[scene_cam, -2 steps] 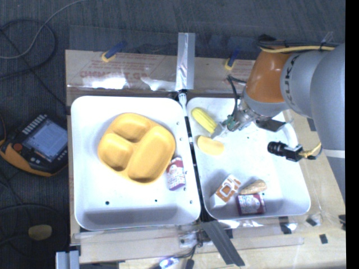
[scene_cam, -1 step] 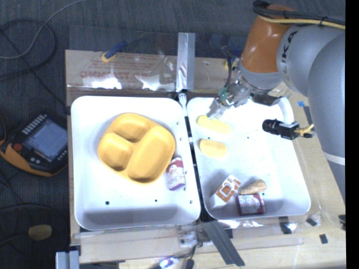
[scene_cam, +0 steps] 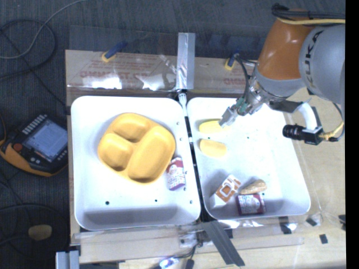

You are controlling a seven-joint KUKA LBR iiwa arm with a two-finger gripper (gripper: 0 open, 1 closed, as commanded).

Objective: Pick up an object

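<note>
The end effector [scene_cam: 229,116] is seen low in the right white plastic bin [scene_cam: 280,167], at the end of the grey arm with the orange band [scene_cam: 291,49]. Its tip is placed at the right edge of a pale yellow flat oval piece [scene_cam: 208,126]; whether they touch cannot be told, and it cannot be told if the end effector is open or closed. Nothing is seen held by it.

A second pale yellow oval piece [scene_cam: 212,148] lies just below and a little left of the end effector. Further below, near the front wall, an orange and white small packet [scene_cam: 226,189], a dark red can [scene_cam: 250,204] and a tan bread-like roll [scene_cam: 252,187] are grouped closely. Well to the left, in the other white bin [scene_cam: 90,206], a large yellow moulded plastic object [scene_cam: 136,146] and a small red-labelled bottle [scene_cam: 176,174] are found.

The step in hand is judged to be the approach to a grasp on the upper oval piece. Next, a firm closing on this flat thing and a straight lift are needed; a slip is possible.
</note>
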